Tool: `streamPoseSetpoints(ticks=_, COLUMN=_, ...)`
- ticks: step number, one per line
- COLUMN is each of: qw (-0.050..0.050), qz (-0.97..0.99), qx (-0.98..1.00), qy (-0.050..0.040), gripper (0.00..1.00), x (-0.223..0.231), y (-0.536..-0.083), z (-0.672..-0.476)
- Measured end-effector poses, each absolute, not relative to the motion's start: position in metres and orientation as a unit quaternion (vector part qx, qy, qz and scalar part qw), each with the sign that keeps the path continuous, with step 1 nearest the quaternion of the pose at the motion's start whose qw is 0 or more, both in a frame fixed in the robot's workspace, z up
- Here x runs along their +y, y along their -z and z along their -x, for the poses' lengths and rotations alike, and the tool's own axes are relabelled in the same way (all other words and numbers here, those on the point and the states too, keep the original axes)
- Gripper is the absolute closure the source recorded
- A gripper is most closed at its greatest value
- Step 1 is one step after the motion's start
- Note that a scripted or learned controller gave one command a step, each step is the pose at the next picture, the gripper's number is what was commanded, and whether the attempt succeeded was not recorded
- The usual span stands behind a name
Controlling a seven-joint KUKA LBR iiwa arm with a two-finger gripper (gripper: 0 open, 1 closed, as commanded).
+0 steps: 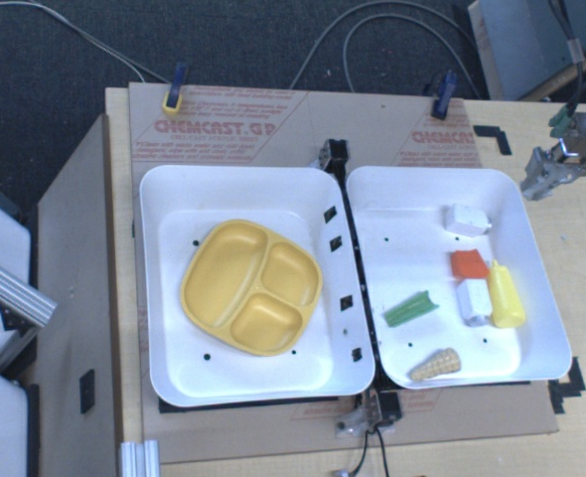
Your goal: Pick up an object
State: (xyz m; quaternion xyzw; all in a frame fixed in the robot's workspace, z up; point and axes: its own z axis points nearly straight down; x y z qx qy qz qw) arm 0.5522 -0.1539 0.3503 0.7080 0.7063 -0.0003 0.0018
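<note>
The right bin holds several small objects. A white block lies near its far right. Below it sit an orange block, a second white block and a yellow bottle-shaped piece, close together. A green pod lies near the bin's middle, and a tan cone rests by the front wall. My gripper hangs at the view's right edge, just outside the right bin's far right corner and apart from every object. It holds nothing that I can see.
A yellow divided plate lies in the left bin. A black divider with clips runs between the bins. Blue clamps pin the cardboard at the bench's far edge. Cables trail across the dark floor behind.
</note>
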Motion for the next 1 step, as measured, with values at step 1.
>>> streamPoseSetpoints(ticks=1, qw=0.002, qz=-0.708, qx=0.706, qy=0.0002, gripper=1.00, x=-0.1904, y=-0.3336, z=-0.5874)
